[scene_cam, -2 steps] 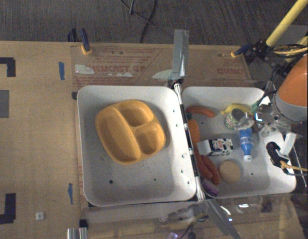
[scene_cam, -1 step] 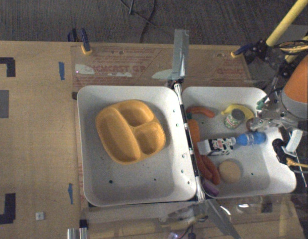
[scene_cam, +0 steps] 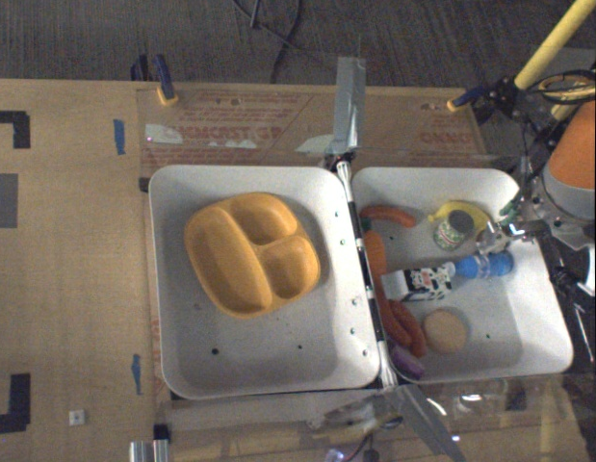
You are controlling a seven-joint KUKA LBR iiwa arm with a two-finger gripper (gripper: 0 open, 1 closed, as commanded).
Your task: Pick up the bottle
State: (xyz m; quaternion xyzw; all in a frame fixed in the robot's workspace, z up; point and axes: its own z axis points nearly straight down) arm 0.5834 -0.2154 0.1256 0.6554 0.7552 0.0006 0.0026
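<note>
The bottle (scene_cam: 483, 266) is small and blue, and it lies on its side in the right bin (scene_cam: 529, 345), towards that bin's right side. My gripper (scene_cam: 497, 240) hangs from the grey arm with the orange band (scene_cam: 578, 152) at the bin's right edge. It sits directly over the bottle's far end, very close to it or touching. From this angle I cannot make out whether anything is gripped.
Beside the bottle lie a cow-patterned carton (scene_cam: 427, 282), a yellow cup (scene_cam: 457, 225), a round bun (scene_cam: 445, 330), sausages (scene_cam: 403, 322), a carrot (scene_cam: 375, 254) and a purple piece (scene_cam: 408, 362). A yellow divided plate (scene_cam: 251, 253) rests in the left bin (scene_cam: 269, 364).
</note>
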